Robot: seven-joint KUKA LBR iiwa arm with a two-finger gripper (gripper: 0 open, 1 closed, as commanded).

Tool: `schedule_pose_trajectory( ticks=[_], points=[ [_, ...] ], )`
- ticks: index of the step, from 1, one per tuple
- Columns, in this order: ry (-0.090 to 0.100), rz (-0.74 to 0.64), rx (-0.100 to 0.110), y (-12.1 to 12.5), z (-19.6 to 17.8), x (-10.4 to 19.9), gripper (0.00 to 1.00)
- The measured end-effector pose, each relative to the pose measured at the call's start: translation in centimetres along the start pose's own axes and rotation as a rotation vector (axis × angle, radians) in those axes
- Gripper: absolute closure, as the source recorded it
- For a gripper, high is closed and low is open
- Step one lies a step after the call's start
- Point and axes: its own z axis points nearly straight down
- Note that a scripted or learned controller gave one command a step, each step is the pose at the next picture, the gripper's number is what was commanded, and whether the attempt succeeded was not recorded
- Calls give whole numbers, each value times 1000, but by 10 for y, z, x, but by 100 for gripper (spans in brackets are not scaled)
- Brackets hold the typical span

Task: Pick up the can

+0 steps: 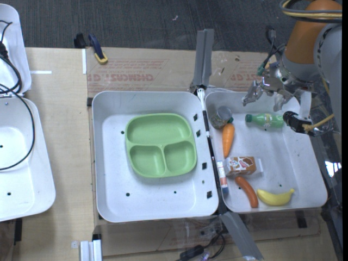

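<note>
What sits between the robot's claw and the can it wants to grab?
Nothing visible blocks it. The gripper hovers over the right bin's far end; the can lies in the far-left corner, touching the carrot. The green bottle lies just off that line.

One fixed camera looks down at a slant from above the bench (60, 145), far enough back to take in both white bins: left bin (109, 194), right bin (304, 178). The arm (315, 31) enters from the right.
</note>
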Motion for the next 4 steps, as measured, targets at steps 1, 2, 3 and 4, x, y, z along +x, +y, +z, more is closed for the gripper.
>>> schedule_pose_trajectory(
  ticks=[1, 2, 3, 4],
  points=[
    [-3, -2, 1, 0, -9, 0, 100],
    [-3, -2, 1, 0, -8, 0, 0],
    [0, -36, 4, -39, 57, -45, 0],
    [1, -12, 4, -33, 82, -34, 0]
  ],
)
